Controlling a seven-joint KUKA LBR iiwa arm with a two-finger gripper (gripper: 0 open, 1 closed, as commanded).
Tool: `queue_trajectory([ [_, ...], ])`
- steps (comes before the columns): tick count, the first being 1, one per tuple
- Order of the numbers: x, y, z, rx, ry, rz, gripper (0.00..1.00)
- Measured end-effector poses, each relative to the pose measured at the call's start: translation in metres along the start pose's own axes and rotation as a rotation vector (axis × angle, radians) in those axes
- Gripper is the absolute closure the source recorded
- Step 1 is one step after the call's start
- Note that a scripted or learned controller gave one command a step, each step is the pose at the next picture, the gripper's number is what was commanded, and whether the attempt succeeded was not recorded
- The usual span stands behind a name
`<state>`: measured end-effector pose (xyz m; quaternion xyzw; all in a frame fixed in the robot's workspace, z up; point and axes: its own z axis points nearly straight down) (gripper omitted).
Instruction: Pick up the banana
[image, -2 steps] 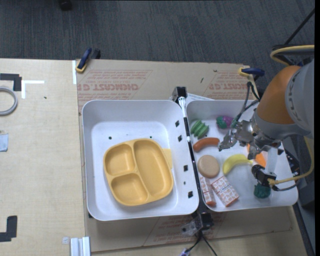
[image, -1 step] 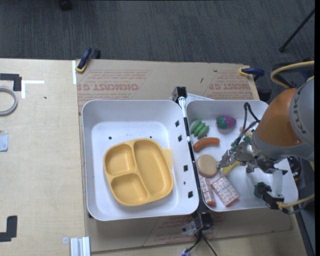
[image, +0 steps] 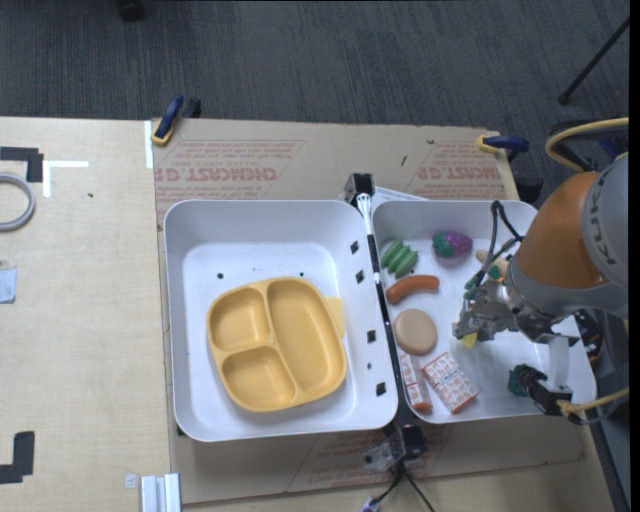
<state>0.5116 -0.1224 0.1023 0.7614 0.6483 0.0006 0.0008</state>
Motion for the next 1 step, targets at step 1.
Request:
queue_trajectory([
  [1, 0.0299, -0.0385, -0.0898, 0.001, 0.000, -0.305, 1.00],
])
